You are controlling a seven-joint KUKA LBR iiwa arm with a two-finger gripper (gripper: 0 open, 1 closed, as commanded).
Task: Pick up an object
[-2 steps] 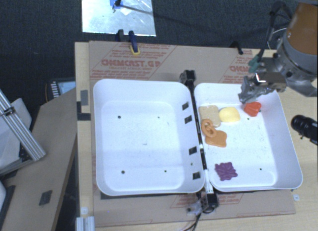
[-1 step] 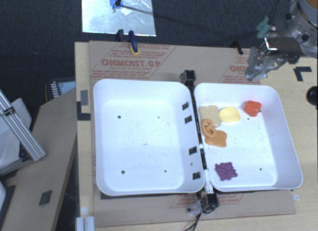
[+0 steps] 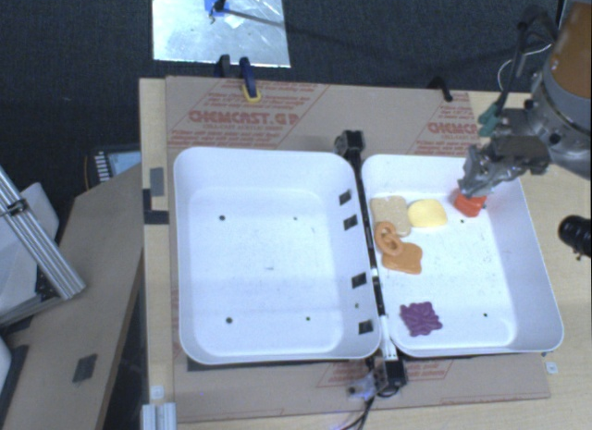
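Overhead slanted view of the bench. Two shallow white plastic bins lay side by side on a brown printed cardboard sheet point(image 3: 277, 109), joined along a dark central divider with black clips point(image 3: 363, 234). The left white bin point(image 3: 199, 174) showed only its bare floor with small dark dots. The right white bin point(image 3: 541, 313) contained five items: a pale beige bread-like piece point(image 3: 390, 210) near the divider; a yellow rounded lump point(image 3: 427, 214) just beside it on the right; an orange ring-shaped and flat piece point(image 3: 399, 251) directly below those two; a purple knobbly cluster resembling grapes point(image 3: 421, 317) lower down, apart from the rest; and a small red-orange object point(image 3: 469, 203) near the bin's upper right part. The grey arm with its orange band point(image 3: 566, 72) entered from the right, and its two-finger gripper point(image 3: 478, 183) stood directly over the red-orange object, fingertips at or touching its top; whether the fingers were spread or clamped on it could not be told. A shiny silver square sheet point(image 3: 220, 12) lay on the dark floor beyond the bench.
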